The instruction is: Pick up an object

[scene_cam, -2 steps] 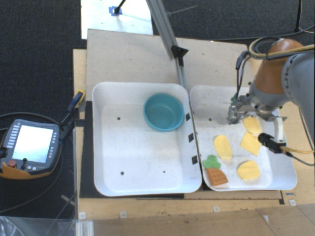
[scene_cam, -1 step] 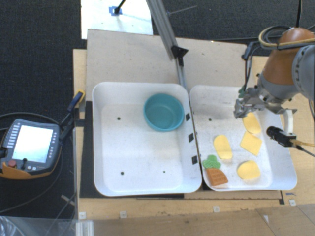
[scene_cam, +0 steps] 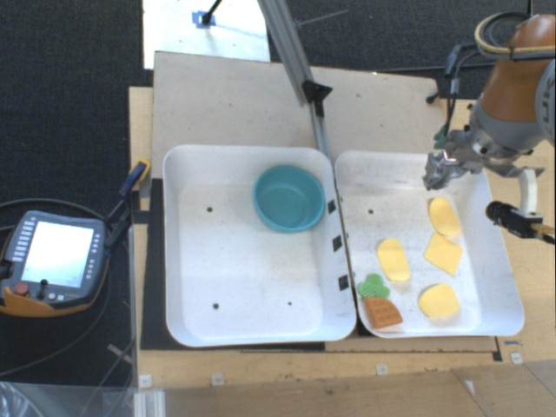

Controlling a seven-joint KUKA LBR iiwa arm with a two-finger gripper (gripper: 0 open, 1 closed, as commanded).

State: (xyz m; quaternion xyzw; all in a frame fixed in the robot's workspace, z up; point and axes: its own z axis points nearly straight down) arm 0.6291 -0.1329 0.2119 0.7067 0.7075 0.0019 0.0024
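Hovering over the right bin's [scene_cam: 499, 315] far edge, the gripper [scene_cam: 439, 170] sits just above the nearest yellow piece [scene_cam: 444, 216], probably lining up a descent. Whether it is apart or together, I cannot tell; nothing shows between its tips. Other pieces lie nearer the front, and a teal bowl [scene_cam: 289, 198] rests in the left bin [scene_cam: 187, 311].

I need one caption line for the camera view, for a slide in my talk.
Gripper hovering over the right bin above four yellow pieces and a toy carrot; a teal bowl sits in the left bin.

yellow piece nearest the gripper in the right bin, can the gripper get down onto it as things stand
Probably yes. The gripper hangs over the right bin, just above-left of that yellow piece. Nothing lies over the piece, and its neighbours sit apart from it.
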